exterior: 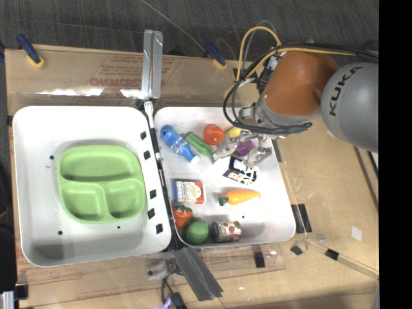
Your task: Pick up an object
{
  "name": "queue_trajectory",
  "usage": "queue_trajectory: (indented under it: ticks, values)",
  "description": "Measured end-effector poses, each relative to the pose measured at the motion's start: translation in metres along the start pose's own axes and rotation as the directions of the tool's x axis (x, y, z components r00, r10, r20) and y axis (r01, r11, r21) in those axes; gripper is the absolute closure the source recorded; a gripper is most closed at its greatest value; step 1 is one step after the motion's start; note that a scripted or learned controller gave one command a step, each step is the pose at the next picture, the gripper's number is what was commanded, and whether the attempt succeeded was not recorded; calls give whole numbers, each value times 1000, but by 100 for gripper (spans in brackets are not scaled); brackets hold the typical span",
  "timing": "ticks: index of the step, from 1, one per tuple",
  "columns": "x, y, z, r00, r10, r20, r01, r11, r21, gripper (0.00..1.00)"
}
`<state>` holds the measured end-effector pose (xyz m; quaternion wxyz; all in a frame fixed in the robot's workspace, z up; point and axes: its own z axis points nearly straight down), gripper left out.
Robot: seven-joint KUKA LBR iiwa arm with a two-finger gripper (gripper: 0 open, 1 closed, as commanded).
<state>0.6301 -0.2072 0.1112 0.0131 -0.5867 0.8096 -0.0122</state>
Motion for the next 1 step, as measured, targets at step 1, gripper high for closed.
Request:
queue_trajectory:
  ticks: [1]
  values:
    - [-109,-3,1,994,109,-10,-109,994,2,0]
